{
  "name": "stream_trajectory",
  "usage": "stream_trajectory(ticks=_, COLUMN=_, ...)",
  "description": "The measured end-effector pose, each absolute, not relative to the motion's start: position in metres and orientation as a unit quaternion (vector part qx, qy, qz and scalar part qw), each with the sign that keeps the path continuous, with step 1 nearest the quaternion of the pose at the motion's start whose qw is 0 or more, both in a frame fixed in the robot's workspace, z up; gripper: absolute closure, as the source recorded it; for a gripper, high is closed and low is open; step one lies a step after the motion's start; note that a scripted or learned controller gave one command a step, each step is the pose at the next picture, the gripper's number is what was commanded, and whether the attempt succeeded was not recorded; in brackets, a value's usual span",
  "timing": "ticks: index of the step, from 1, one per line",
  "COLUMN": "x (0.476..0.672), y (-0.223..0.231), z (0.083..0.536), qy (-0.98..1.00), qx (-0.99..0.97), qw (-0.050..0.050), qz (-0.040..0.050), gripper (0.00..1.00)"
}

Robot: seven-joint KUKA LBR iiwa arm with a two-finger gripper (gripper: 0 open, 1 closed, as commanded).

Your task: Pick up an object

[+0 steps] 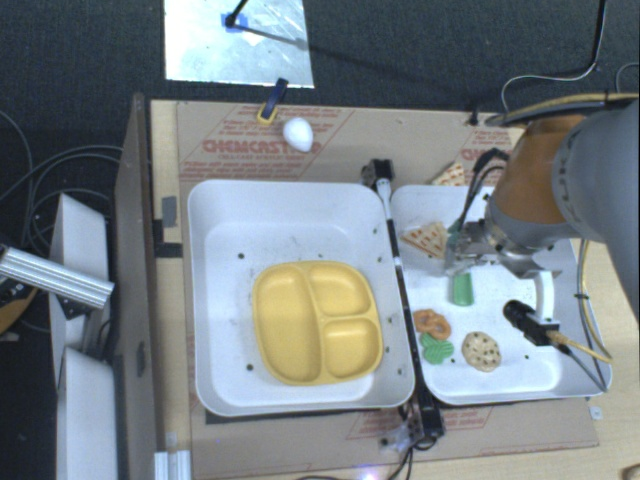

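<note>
my gripper (461,265) sits low near the middle of the right bin (570,376), right at the far end of a green block (461,290). i cannot tell how wide it is open, or whether it has hold of the block. a triangular cracker (425,238) lies just beside it, toward the rim shared with the left bin (215,268). near the front rim sit an orange pretzel (432,321), a green piece (436,348) touching it, and a cookie (481,350) close by. the left bin holds a yellow divided plate (318,320), with open white floor along its far and left walls. a white egg (298,133) rests on the surface (340,133) beyond the bins.
</note>
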State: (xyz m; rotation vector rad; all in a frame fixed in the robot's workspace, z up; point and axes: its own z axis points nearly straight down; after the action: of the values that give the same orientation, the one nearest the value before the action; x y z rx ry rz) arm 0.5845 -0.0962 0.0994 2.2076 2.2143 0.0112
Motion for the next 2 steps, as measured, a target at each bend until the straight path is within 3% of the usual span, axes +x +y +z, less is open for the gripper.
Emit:
stream_trajectory(ticks=1, x=0.584, y=-0.096, z=0.099, qy=0.708, qx=0.706, qw=0.007, qz=0.0035, gripper=0.00)
stream_trajectory(ticks=2, x=0.585, y=-0.096, z=0.110, qy=0.709, qx=0.706, qw=0.008, qz=0.0044, gripper=1.00)
